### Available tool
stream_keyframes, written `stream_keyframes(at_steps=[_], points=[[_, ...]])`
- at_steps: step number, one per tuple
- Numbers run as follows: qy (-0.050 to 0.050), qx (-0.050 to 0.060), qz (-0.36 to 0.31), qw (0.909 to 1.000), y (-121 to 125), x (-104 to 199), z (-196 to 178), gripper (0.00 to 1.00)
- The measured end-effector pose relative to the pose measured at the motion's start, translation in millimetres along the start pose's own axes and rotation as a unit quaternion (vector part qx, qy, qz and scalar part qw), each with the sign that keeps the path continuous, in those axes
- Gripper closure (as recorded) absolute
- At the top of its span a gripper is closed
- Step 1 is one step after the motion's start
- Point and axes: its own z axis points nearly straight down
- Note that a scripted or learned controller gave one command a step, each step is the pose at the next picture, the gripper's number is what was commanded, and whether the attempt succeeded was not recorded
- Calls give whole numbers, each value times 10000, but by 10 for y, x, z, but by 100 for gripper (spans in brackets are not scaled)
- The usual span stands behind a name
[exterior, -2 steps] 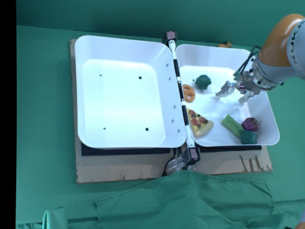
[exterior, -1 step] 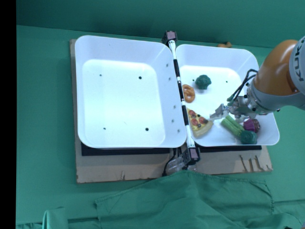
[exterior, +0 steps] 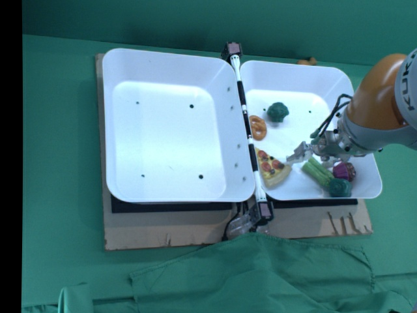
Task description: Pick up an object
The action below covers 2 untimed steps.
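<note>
White plastic makes up the two shallow bins, and we work from them down to the small toys. Our left bin (exterior: 171, 132) lies well apart from the action; the right bin (exterior: 326, 77) holds everything we might pick. Next in size is the arm (exterior: 384, 100), grey with an orange band, reaching in from the right and bent low over the right bin's near right corner, wrist angled down and leftward. At its tip the gripper (exterior: 303, 152) points toward the bin's middle, and we see its two pale fingers spread apart with nothing between them.

Nearest to it lies the green toy vegetable (exterior: 324, 176), a stalk with a darker leafy head at its lower end, just beside a purple toy (exterior: 345, 171). A pizza slice (exterior: 272, 167) rests near the divider, a pretzel (exterior: 258, 128) above it, and a dark green broccoli floret (exterior: 277, 111) sits alone toward the bin's far side.

We judge the step to be the approach to a grasp. To do it well, we should pick one target, centre the fingers across the stalk's narrow width away from the purple toy, descend straight, and close only once both fingers straddle it. The lone floret looks like the less crowded alternative.
</note>
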Motion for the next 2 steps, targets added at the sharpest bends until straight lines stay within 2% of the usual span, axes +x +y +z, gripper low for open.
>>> stream_keyframes(at_steps=[1,2], points=[[37,88,-2,10000,-282,154,-187,0],[22,62,20,10000,-265,137,-292,100]])
